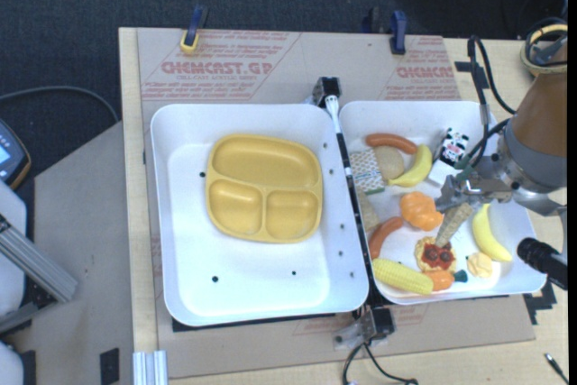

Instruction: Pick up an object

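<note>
The right bin (505, 117) holds several toy foods. A red sausage (389, 141) lies at the back, with a banana (416, 167) and a beige cookie (389, 162) just in front of it. An orange (419, 210) sits mid-bin. Nearer the front are a second sausage (383, 234), a corn cob (402, 275) and a pizza slice (435, 255). Another banana (489, 233) lies at the right. My gripper (460, 194) hangs low over the bin, just right of the orange and above a tan cone-like piece (453, 224). I see nothing held in it.
The left bin (180, 221) bears a yellow divided plate (264, 187). A black-and-white toy (454, 146) sits at the right bin's back, a pale piece (480, 264) at its front right. The arm's body (541, 140) looms over the right rim. Clamps (329, 90) join the bins.
</note>
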`<action>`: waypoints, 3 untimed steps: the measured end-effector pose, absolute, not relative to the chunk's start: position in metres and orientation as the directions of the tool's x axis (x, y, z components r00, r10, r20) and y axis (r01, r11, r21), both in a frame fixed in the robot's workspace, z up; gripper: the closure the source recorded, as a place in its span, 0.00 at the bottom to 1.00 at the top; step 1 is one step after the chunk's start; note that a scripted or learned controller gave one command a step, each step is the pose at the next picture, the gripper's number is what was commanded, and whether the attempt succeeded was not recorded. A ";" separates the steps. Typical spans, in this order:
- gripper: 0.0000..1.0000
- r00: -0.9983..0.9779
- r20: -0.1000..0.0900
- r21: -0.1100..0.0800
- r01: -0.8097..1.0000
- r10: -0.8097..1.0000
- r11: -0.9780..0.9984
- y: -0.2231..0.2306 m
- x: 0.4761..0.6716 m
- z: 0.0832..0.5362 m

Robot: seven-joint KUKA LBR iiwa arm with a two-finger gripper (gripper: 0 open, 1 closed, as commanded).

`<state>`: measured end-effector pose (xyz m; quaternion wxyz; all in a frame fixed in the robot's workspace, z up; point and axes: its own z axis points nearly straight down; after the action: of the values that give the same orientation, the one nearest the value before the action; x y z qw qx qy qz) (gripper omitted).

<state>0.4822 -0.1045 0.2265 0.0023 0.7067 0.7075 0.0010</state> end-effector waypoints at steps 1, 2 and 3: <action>1.00 -0.004 -0.001 0.005 1.000 1.000 0.004 -0.071 0.515 0.234; 1.00 -0.004 -0.001 0.004 1.000 1.000 0.004 -0.035 0.556 0.222; 1.00 -0.003 -0.001 0.004 1.000 1.000 0.003 0.002 0.591 0.213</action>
<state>0.5906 0.0022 0.2130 0.0018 0.7062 0.7080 0.0013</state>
